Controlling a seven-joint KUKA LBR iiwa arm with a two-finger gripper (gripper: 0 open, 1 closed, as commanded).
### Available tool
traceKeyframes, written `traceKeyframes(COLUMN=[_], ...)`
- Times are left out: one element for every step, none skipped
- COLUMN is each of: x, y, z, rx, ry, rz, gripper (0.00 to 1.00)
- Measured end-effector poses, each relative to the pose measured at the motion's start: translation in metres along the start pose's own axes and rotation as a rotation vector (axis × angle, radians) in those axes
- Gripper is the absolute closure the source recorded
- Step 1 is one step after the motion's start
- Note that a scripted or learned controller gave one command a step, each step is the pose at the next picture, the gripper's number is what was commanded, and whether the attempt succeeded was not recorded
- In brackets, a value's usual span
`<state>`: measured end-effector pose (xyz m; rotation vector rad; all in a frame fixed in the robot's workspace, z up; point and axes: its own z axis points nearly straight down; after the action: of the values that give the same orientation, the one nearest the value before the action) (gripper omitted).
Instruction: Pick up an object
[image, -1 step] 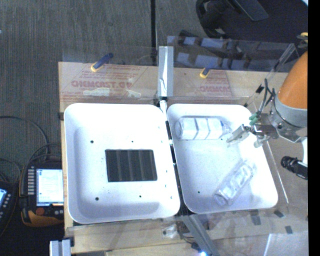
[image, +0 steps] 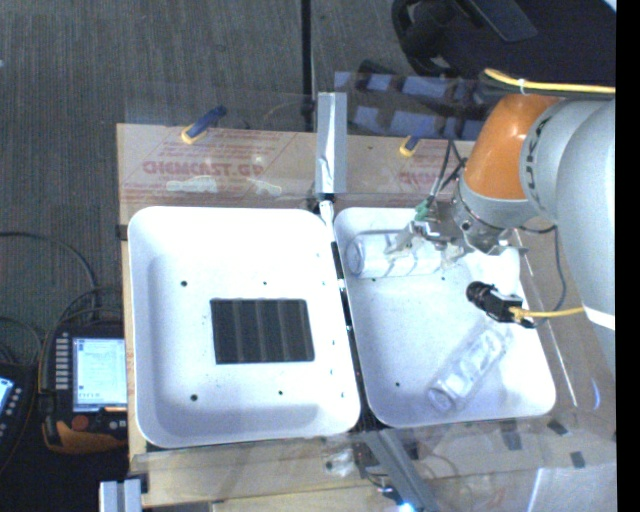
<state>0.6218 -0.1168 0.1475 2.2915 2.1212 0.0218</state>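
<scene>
Two clear plastic bottles (image: 467, 368) (image: 385, 254) lie in the right bin (image: 400, 390), five and eleven o'clock; probably light, slippery, best pinched mid-body. Gripper (image: 432, 240) state: can't tell.

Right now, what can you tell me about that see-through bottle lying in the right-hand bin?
The clear bottle looks like thin transparent plastic, hard to pick out against the white floor of the right bin. It lies on its side, slanted, one end toward the bin's near corner and the other pointing up toward the arm. It seems to hold nothing, though that is hard to judge. It rests on the bin floor, apart from the gripper, which is at the bin's far edge.
</scene>
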Motion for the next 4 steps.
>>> traceKeyframes(x=[-0.003,-0.083,-0.087,-0.112], y=[0.020,-0.006,-0.038,-0.061], z=[0.037,-0.063,-0.077,-0.031], rx=[0.022,0.022,0.024,0.023], ry=[0.000,-0.001,0.002,0.004], rz=[-0.077,-0.025,-0.119,-0.222], gripper=[0.00,0.00,0.00,0.00])
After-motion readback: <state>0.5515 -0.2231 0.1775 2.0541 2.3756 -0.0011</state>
